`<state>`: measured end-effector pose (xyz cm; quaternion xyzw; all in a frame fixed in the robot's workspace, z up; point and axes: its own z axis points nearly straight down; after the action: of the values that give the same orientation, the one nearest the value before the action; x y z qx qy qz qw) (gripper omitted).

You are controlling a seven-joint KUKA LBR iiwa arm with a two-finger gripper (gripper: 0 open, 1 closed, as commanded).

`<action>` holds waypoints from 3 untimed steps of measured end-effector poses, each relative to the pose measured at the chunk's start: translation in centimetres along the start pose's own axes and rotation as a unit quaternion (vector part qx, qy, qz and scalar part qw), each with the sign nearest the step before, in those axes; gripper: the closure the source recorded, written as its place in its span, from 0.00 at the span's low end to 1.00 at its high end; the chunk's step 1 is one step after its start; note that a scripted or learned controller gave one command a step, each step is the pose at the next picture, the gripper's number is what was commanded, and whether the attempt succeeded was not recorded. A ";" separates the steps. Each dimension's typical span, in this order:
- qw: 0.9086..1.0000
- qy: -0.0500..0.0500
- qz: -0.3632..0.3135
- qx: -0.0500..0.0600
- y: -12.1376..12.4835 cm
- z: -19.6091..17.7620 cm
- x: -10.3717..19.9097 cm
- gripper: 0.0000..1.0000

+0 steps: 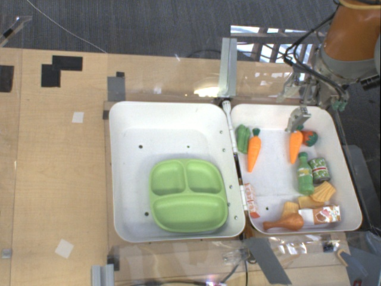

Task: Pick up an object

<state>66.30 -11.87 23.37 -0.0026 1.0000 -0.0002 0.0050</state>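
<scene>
Gripper [297, 119] low over the right bin [271, 189], at its far right corner, arm [351, 25] coming in from the upper right. Fingers hang just above the top of a carrot [294, 146]; open or shut, cannot tell, and nothing visibly between them. A red-and-green piece [309, 138] sits right beside that carrot. Further left, a second carrot [253, 150] touches a green pepper [243, 138]. Toward the near side: green bottle [305, 174], can [319, 170] with an unreadable label, a yellow piece [323, 192], a carton [321, 215] with red print too small to read, and a drumstick [284, 222]. Left bin [128, 159] holds a green divided plate [187, 194].
</scene>
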 end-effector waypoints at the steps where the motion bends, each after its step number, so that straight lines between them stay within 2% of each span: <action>1: 1.000 0.007 -0.022 -0.001 -3.6 13.2 2.0 0.00; 2: 1.000 -0.001 -0.015 0.001 -4.8 14.4 5.1 0.00; 3: 1.000 -0.008 -0.019 0.002 -4.7 12.8 4.6 1.00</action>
<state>61.83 -16.57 10.50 -0.0215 0.9997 -0.0023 0.0135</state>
